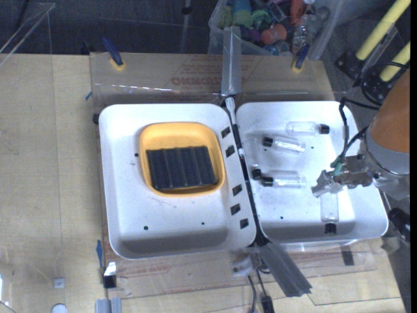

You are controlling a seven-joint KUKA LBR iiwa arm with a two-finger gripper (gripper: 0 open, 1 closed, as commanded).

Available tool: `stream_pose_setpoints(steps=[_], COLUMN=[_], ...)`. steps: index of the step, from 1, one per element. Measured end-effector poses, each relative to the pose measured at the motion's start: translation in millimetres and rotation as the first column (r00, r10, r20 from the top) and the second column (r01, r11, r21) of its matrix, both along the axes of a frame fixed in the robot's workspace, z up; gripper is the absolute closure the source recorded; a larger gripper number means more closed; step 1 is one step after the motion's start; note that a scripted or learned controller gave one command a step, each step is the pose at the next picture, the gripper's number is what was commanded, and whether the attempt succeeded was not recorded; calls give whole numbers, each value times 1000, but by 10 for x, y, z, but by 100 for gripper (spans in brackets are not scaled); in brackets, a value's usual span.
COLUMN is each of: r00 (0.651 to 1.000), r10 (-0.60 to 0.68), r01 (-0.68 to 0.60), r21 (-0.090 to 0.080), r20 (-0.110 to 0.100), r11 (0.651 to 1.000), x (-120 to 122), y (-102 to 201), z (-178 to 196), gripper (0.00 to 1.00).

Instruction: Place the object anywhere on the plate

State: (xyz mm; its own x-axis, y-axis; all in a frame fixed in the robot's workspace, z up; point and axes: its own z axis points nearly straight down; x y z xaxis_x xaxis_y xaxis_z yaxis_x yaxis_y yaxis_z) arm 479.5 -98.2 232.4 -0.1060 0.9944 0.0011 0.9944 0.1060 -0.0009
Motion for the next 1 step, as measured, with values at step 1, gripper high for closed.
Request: stream_pose_setpoints(steps=[1], r00=[970], r10=[244], r01=[-244], r21=[1], r20=[0], r11=[970], x=[19], y=[2], z=[-441], gripper=[100])
